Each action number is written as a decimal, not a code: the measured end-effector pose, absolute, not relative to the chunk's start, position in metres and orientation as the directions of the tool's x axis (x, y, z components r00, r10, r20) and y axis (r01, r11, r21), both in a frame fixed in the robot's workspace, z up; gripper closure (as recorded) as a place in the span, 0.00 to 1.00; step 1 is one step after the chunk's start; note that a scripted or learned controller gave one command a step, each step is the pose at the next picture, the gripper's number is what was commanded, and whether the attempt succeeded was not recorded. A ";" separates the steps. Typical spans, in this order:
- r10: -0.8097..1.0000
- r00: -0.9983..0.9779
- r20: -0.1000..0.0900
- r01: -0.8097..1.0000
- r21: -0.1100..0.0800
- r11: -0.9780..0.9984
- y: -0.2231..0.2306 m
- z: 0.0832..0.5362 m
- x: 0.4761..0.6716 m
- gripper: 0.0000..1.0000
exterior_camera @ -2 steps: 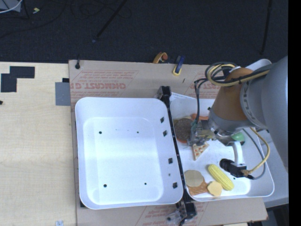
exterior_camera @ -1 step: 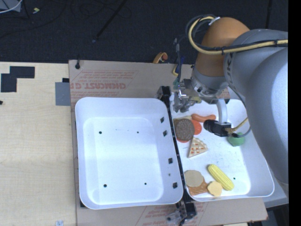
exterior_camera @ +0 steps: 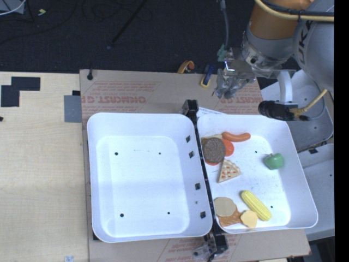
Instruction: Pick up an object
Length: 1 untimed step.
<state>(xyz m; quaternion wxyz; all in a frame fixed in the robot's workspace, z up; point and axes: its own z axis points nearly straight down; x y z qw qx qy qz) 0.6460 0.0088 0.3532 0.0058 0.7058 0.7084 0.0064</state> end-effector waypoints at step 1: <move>1.000 -0.005 0.001 1.000 -0.015 0.005 0.074 0.219 0.641 1.00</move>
